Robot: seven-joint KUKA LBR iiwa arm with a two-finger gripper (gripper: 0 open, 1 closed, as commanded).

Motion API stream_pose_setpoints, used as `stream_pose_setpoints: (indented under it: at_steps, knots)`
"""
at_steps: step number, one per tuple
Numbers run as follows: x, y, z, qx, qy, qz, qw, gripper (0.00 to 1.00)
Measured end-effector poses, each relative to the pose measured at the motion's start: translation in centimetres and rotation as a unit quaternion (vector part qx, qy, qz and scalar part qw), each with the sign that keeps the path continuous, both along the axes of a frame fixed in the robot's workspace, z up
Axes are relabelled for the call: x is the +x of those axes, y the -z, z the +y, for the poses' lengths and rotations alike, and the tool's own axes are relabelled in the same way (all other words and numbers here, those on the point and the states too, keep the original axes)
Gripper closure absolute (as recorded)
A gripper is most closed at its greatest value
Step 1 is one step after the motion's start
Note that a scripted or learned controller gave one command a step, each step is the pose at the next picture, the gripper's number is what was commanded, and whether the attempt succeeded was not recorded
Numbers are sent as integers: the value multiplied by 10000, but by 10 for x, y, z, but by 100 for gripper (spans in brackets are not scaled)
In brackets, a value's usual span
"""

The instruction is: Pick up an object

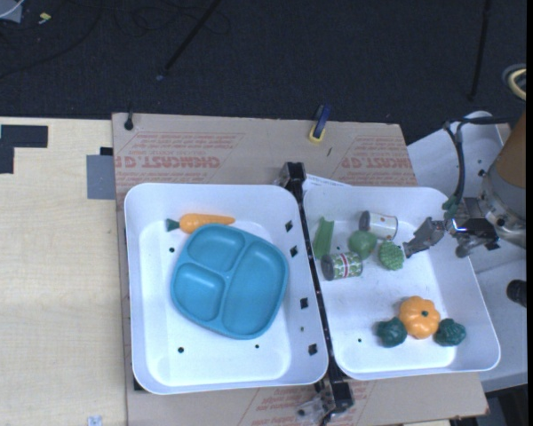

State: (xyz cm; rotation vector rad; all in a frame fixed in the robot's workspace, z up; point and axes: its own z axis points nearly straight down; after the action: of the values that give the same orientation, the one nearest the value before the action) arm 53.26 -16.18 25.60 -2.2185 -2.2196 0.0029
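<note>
Gripper (pixel 424 236) sits over the right bin (pixel 480 309), upper right part, arm coming in from the right edge. Fingers look spread apart with nothing between them, so open and empty; fingertip just beside the small green bumpy piece (pixel 391 256), cannot tell if touching.

Nearest candidate = that green bumpy piece, looks like toy broccoli: small, light, probably hard plastic, knobbly surface gives decent friction. Best hold is across its widest part, from above.

Other things in the right bin:
- round green ball-like toy (pixel 362 243), smooth, likely to roll and slip
- small can (pixel 341 265) lying on its side, label around it, rigid, rolls; take it across the cylinder body
- silver-grey cylinder (pixel 378 224) with a red end, also on its side, shiny and probably slick
- flat green strip (pixel 323 237) near the divider, thin, hard to get under
- orange pumpkin (pixel 419 317), ribbed, round, wide for the gripper
- 2 dark green lumpy toys (pixel 392 333) and (pixel 449 332) on either side of the pumpkin, touching or nearly so

Left bin (pixel 147 327) holds a blue 3-compartment plate (pixel 229 280), smooth stiff plastic, and an orange carrot (pixel 204 223) just beside its top edge.

Nothing looks fragile or heavy. Clutter around the broccoli is the risk: ball and can sit close
</note>
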Motion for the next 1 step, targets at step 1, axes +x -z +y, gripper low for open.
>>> stream_pose_setpoints:
  at_steps: [1]
  knots:
    - [-4, 64, 4, 9, -3, 30, 10000, 0]
